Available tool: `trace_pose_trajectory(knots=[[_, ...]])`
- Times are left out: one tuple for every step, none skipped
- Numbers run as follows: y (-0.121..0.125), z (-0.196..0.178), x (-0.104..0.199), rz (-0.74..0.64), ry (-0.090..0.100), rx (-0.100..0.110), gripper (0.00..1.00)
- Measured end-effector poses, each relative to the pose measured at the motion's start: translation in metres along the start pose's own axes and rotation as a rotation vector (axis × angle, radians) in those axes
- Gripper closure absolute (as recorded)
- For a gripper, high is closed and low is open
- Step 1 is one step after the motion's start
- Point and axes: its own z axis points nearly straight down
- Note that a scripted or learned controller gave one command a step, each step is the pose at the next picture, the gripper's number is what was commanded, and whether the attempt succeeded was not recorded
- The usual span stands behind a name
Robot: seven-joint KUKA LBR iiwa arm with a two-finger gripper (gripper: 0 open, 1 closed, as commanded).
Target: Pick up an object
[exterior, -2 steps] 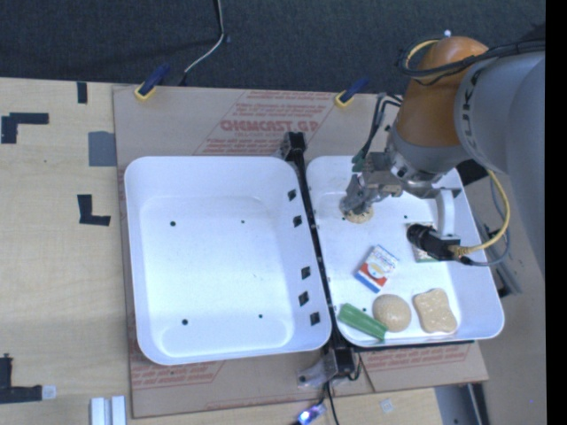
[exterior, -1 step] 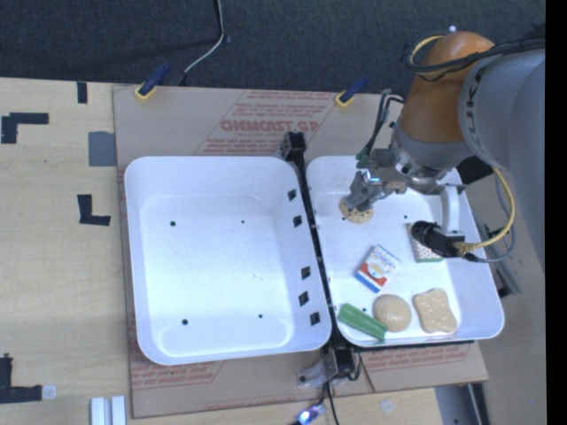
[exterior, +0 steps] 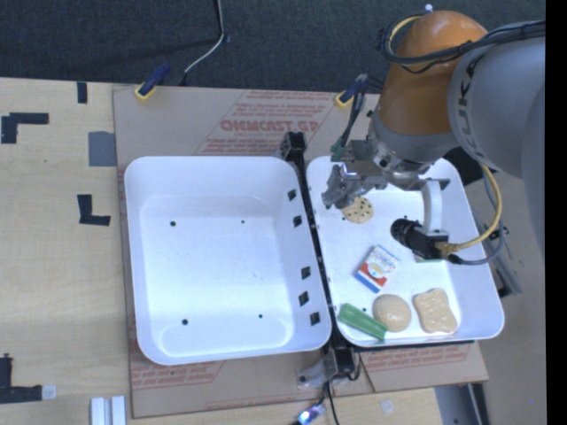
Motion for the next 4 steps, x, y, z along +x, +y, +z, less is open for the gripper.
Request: trace_pose_trajectory(knots=[[-0.058, 0.016, 0.051, 0.003, -0.001, 0.011, 1.00], [-0.048, 0.006, 0.129, -0.002, 0.000, 0.005, 1.00], [-0.043, 0.160, 0.203, 0.001, -0.006, 0.019, 1.00], [-0.039, 0.151, 0.200, 0.007, -0.004, 0.008, 0.00]])
